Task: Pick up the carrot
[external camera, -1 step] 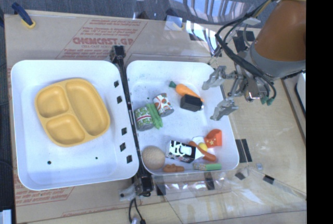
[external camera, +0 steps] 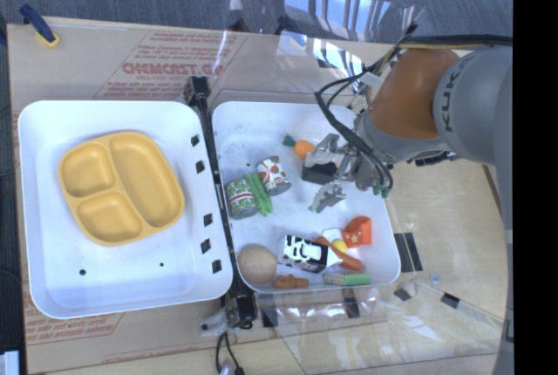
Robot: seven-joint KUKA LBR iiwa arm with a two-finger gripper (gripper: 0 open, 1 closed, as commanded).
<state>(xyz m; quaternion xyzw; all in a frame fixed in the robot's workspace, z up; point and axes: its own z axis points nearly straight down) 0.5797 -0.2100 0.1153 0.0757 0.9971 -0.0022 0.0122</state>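
Note:
The carrot [external camera: 302, 147] is small and orange with a green top. It lies in the upper middle of the right bin [external camera: 253, 122]. My gripper [external camera: 322, 183] hangs just to the right of it and a little nearer the front. The fingers point left into the bin. They are open, with bare bin floor between them. The upper fingertip [external camera: 316, 169] ends close to the carrot's right end, and I cannot tell whether they touch. The arm's orange band [external camera: 410, 94] is behind the wrist.
Two small cans [external camera: 274, 175] [external camera: 241, 197] and a green piece [external camera: 260, 194] lie left of the gripper. Along the front wall sit a tan ball [external camera: 255, 263], a cow-patterned box [external camera: 303, 251], a red piece [external camera: 358, 231] and small orange and green pieces. A yellow divided plate [external camera: 122, 186] lies in the left bin.

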